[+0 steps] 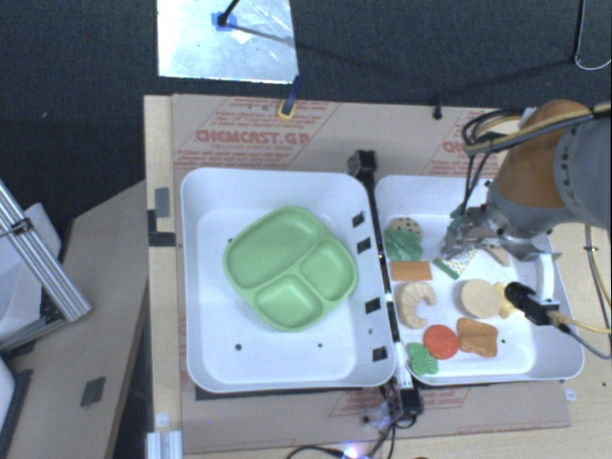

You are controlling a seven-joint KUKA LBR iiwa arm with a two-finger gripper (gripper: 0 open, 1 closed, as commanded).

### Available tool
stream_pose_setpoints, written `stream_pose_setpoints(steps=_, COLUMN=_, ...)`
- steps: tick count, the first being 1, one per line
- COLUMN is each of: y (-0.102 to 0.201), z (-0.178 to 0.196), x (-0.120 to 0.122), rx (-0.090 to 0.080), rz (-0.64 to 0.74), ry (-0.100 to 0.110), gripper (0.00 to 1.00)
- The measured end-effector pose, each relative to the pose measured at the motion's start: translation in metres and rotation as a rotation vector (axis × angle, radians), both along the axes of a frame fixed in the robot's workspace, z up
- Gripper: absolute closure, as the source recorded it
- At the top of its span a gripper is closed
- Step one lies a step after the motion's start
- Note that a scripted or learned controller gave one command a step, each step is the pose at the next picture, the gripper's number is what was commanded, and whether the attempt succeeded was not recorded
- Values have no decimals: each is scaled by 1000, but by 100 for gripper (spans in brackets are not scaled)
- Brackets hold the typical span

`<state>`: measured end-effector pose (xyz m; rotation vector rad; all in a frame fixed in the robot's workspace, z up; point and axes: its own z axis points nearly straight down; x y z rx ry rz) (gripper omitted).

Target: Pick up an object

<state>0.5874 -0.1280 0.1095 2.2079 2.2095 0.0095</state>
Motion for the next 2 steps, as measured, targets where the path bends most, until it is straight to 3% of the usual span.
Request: stream_pose_setpoints(steps=2, y=-2, z=118, x=2, rx=7, rz=4, ry=10, gripper=100)
